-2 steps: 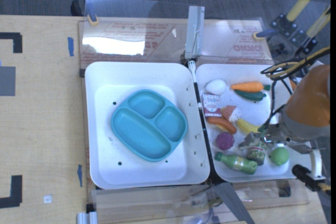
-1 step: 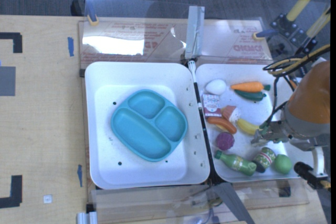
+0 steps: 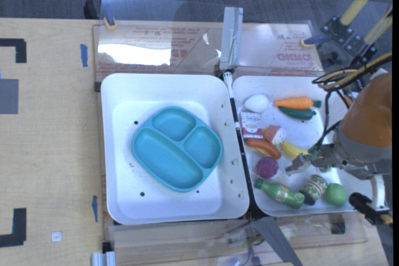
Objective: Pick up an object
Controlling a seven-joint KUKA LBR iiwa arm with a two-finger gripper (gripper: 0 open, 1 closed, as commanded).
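Gripper [image 3: 298, 163] over right bin [image 3: 330, 91], jaws state unclear, banana [image 3: 290, 149] just above-left of tip, long axis running up-left to down-right.

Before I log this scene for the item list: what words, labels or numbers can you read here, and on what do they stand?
None can be read with certainty.
Red print on the clear panels behind the bins: mirrored and blurred.
Red and white carton in the right bin: its print is too small.
Green bottle: label blurred.
Small can: label blurred.
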